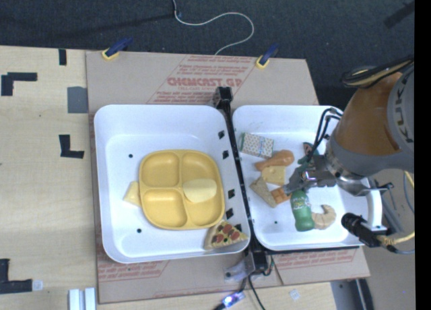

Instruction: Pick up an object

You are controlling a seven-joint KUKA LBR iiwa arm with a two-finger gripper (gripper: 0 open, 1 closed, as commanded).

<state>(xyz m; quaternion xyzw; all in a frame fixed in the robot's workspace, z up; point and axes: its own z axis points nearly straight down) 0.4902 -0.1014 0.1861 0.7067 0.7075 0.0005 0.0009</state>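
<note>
The arm [377, 127], grey with an orange band, reaches in from the right and bends down over the right bin [269, 234], its gripper [301, 179] low among the cluster of toy food there. Whether anything sits between the gripper's tips cannot be told from this slanted view, since the dark wrist parts and the objects below run together. Just under the gripper lies a green bottle [302, 211] with a white label, lying roughly lengthwise toward the front wall of the bin, and beside it on the right rests a small tan curled piece [325, 216]. To the left of the gripper sit a pale wedge like cheese [273, 175], an orange-brown bread-like piece [277, 160] just behind it, and a tan slab [267, 191] in front, all touching or nearly so. A small patterned packet [258, 144] lies near the bin's back left corner. The left bin [111, 167] holds a yellow divided plate [180, 189] with a pale yellow round slice [201, 191] in its right compartment; a yellow wedge [131, 194] pokes out from the plate's left edge, and a pizza slice [225, 236] lies at the front right corner. Both bins rest on a cardboard sheet [202, 79] on the surface.
</note>
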